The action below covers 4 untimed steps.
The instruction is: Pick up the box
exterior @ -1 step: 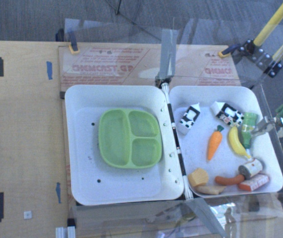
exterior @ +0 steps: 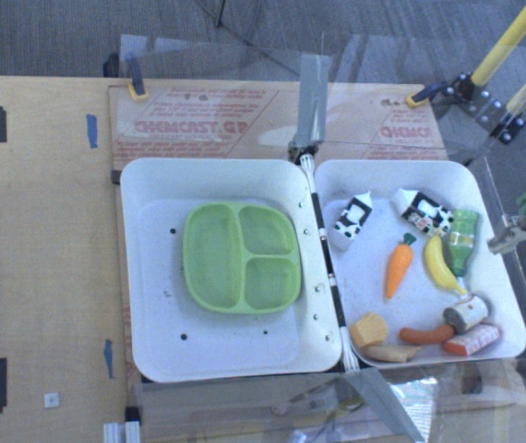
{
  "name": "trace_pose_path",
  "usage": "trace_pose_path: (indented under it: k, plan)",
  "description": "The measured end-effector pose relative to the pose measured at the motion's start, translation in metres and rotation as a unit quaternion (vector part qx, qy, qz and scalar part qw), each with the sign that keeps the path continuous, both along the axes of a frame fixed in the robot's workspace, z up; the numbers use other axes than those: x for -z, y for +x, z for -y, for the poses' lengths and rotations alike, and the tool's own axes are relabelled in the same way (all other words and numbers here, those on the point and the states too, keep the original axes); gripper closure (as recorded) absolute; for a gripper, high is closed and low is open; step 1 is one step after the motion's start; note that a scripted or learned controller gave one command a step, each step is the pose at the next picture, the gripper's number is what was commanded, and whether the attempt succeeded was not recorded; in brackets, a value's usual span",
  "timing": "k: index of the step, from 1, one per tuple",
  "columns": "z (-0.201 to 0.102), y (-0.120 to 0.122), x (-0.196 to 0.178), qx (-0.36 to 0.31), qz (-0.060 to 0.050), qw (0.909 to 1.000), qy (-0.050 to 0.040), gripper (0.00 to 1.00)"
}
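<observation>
A green divided plate (exterior: 242,257) sits in the left bin (exterior: 143,275). In the right bin (exterior: 374,175), the cow-print box (exterior: 426,213) lies beside a green pouch (exterior: 462,235), left of the gripper (exterior: 514,236) at the bin's right rim. Whether the gripper is open or closed cannot be told.

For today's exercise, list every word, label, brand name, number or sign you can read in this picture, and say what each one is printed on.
"CHEMCAST GP", in faded red print on the brown paper-covered sheet behind the left white bin.
A second red print on the matching brown sheet behind the right bin: too blurred to read for certain.
The black-and-white cow-patterned cartons and the red-and-white packet: any print is too small to read.
</observation>
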State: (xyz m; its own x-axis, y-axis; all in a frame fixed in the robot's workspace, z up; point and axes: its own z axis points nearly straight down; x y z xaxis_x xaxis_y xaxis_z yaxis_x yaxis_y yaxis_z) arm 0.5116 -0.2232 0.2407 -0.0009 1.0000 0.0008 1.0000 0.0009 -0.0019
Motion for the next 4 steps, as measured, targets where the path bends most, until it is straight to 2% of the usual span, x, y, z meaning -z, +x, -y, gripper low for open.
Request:
trace_pose_path:
  k: [1,2,3,4]
  plan:
    - [0.000,0.047,0.019,0.040,0.001,0.9992,-0.0011,1.00]
    - [-0.005,0.081,0.025,0.215,0.001,0.9767,-0.0013,1.00]
    - [-0.008,0.128,0.014,0.292,0.000,0.9563,-0.0014,1.00]
    - [-0.023,0.156,-0.007,0.418,0.000,0.9084,-0.0012,1.00]
